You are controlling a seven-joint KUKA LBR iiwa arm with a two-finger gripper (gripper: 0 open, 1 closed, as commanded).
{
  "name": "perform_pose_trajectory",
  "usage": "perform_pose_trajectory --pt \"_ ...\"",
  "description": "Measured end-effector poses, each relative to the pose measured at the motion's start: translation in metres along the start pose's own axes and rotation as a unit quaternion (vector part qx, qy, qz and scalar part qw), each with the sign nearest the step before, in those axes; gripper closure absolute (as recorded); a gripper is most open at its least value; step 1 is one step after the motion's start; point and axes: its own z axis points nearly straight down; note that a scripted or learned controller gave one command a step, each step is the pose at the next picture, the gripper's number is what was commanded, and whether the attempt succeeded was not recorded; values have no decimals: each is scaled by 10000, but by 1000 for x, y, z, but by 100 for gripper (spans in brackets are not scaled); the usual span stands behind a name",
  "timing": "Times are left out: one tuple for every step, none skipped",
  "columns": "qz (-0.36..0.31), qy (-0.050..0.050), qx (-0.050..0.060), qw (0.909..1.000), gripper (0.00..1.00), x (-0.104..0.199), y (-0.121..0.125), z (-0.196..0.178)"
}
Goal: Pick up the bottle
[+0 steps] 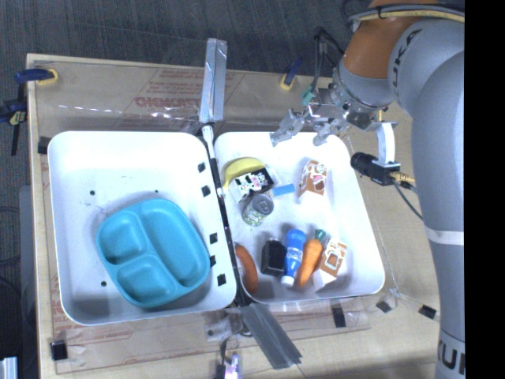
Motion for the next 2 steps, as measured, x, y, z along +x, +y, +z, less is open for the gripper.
perform_pose_trajectory --pt "0 0 -1 10000 0 0 0 0" --pt "641 -1 -111 9979 0 -13 -26 128"
